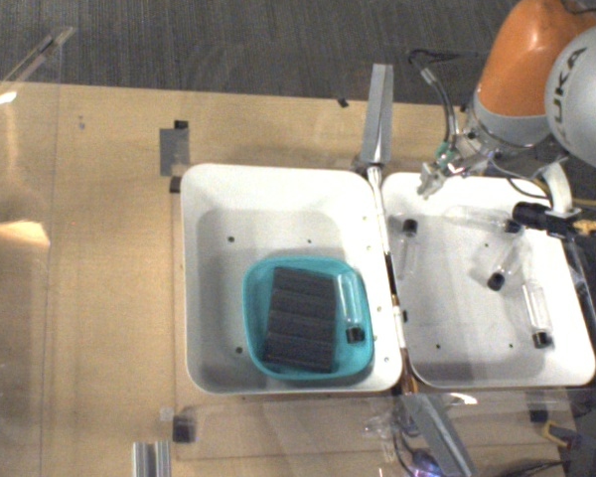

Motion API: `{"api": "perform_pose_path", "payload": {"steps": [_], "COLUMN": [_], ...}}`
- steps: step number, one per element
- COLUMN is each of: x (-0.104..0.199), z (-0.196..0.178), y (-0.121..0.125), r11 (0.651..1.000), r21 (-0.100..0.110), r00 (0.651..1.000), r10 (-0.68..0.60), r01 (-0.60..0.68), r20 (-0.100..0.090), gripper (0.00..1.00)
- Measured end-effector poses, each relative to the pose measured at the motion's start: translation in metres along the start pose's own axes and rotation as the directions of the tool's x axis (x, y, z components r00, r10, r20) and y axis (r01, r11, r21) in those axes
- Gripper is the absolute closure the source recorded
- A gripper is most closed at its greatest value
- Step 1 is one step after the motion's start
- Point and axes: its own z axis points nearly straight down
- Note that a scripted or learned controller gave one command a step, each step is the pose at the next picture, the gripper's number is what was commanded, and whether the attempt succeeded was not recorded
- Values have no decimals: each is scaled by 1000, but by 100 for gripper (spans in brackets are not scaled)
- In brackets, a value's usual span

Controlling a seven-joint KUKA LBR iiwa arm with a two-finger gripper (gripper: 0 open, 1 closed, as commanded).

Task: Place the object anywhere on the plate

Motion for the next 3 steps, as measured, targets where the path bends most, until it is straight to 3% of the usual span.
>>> {"api": "perform_pose_path", "payload": {"steps": [1, 3], "x": [66, 67], "z": [-14, -39], "y": [40, 45], "r11": [999, 998], "r21": [-1, -15], "r00": [999, 998], "r10": [-53, -63], "r01": [53, 63], "r20": [0, 7], "gripper": [100, 100]}}
